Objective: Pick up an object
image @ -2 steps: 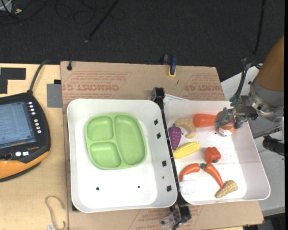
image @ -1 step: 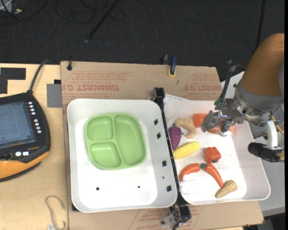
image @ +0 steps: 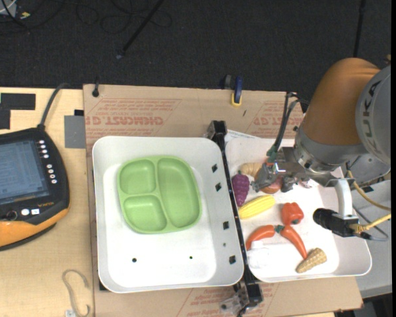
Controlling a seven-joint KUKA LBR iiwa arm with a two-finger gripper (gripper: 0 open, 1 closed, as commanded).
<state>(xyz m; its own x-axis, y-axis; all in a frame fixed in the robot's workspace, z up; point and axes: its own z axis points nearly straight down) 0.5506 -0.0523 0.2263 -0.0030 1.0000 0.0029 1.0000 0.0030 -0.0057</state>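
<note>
Toy foods — a yellow corn cob (image: 256, 207), purple grapes (image: 240, 188), orange carrot (image: 296, 240) — crowded the right bin (image: 356, 263) near its left wall. The gripper (image: 272, 177) hung over them.

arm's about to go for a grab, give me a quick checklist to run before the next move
1. Gripper over the right bin: ok.
2. Target under it: a reddish item, partly hidden; identity cannot tell.
3. Finger opening: cannot tell.
4. Room around target: not ok; purple item and yellow corn lie close.
5. Green tray in the left bin, out of the way: ok.
</note>
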